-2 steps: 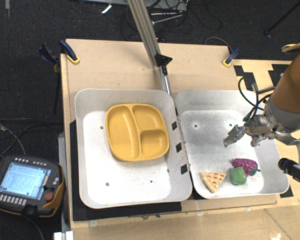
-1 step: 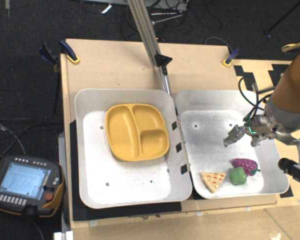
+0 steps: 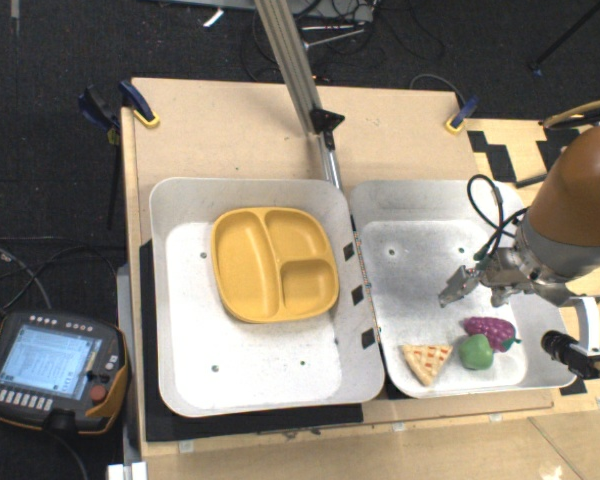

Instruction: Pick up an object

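Note:
In the right bin three small items lie near the front right corner: a purple grape bunch, a green round fruit just in front of it, and a tan waffle-patterned wedge to their left. My gripper hovers over the bin's right half, a little behind and left of the grapes. One grey finger juts out to the left. Nothing shows between the fingers.
The left bin holds a yellow three-compartment plate. A metal pole slants down to the seam between the bins. A teach pendant lies off the bench at lower left. Clamps sit at the board's back corners.

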